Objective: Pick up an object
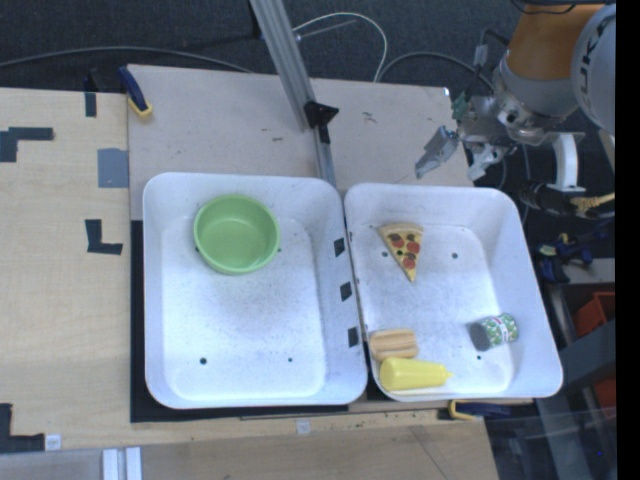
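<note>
surface: pale wood surface (60, 268) with dark tape marks, a beige board on top, two white bins side by side, cables behind
left bin: left bin (160, 368) lies far left of and below the pincer; holds a green bowl (237, 233), upright, near its back left part
pole: slanted metal pole (290, 58) to the pincer's left, foot near the bins' shared back edge
right bin: right bin (530, 298) sits just below the pincer, slightly left
pizza slice: toy pizza slice (403, 247) below-left of the pincer, the nearest item, flat, free room all round it
hot dog: hot dog (393, 344) well below and left of the pincer, by the near wall, just beside the yellow item
yellow item: yellow item (413, 373), maybe a mustard bottle lying down, at the near rim
can: small green can (495, 330) on its side, well below the pincer, near the right wall
pincer: pincer (455, 153) hangs above the board just behind the right bin's back rim; fingers look apart, nothing between them
progress: nothing picked; reach, descent, grasp, lift all left, by my read
room: bin middle is open; the hot dog, yellow item and can crowd the walls, so the pizza slice looks easiest
</note>
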